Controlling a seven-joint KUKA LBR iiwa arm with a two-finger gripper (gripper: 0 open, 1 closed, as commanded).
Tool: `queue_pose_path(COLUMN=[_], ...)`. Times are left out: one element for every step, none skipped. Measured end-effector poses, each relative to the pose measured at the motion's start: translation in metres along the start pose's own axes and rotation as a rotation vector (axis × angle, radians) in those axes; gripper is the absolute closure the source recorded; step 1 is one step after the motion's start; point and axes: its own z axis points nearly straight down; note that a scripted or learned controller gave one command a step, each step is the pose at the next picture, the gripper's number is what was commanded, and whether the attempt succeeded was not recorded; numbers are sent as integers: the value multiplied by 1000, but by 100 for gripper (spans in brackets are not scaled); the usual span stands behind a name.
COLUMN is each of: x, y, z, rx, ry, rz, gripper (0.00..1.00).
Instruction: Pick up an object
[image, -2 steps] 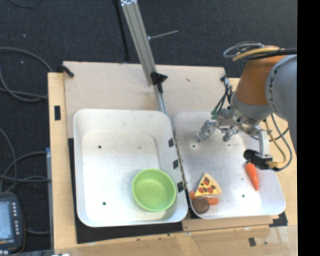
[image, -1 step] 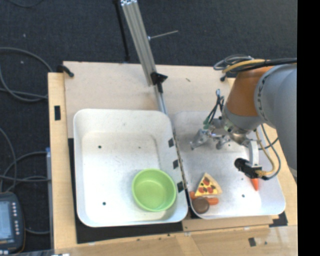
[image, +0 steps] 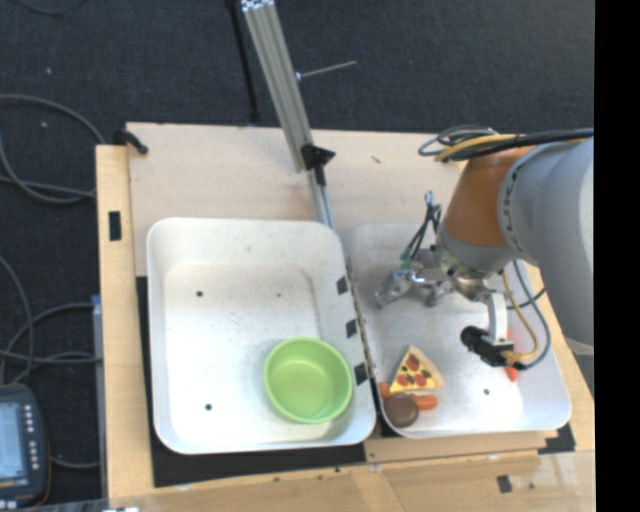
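Note:
In the right bin (image: 535, 405), a toy pizza slice (image: 415, 372) lies near the front left corner. A brown round piece (image: 402, 410) and a small orange piece (image: 428, 403) sit just in front of it. My gripper (image: 408, 287) hangs low over the back left part of this bin, behind the pizza slice and apart from it. I see nothing held in it. A green bowl (image: 308, 378) stands upright in the left bin (image: 200, 250), near its front right corner.
A small red-orange item (image: 512, 373) lies by a black cable fitting (image: 484, 345) under the arm's wrist. A slanted metal pole (image: 290, 100) rises behind the bins. The bins' shared walls (image: 355, 320) run between the bowl and the pizza slice.

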Motion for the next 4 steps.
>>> queue_pose_path(x=[0,-4,-4,-5], y=[2,-6,-12,-11], z=[-13,-69,-117,-158], rx=[-6,-9,-10,-9], ry=[2,3,3,3], rz=[4,-1,-6,-6], gripper=[100,100,100,100])
